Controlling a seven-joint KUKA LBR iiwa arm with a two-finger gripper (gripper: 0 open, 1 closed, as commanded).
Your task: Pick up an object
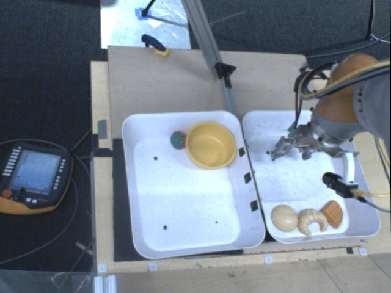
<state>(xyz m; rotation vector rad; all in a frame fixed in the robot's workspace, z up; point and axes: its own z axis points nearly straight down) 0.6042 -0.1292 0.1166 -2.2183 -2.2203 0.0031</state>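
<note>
My gripper [292, 152] hangs over the upper middle of the right bin [263, 127], open, with nothing between its fingers. Along that bin's front edge lie a round beige bread roll [284, 217], a pale croissant [312, 221] and an orange-brown waffle piece [333, 213], all well below the gripper in the view. In the left bin [183, 218] a yellow bowl [211, 145] stands at the back right. A small dark green ball [178, 140] touches its left side.
A grey tripod leg [204, 32] slants down to the bench just behind the gap between the bins. A black cable plug [334, 181] on the arm hangs over the right bin near the waffle piece. A teach pendant [32, 177] lies on the floor at left.
</note>
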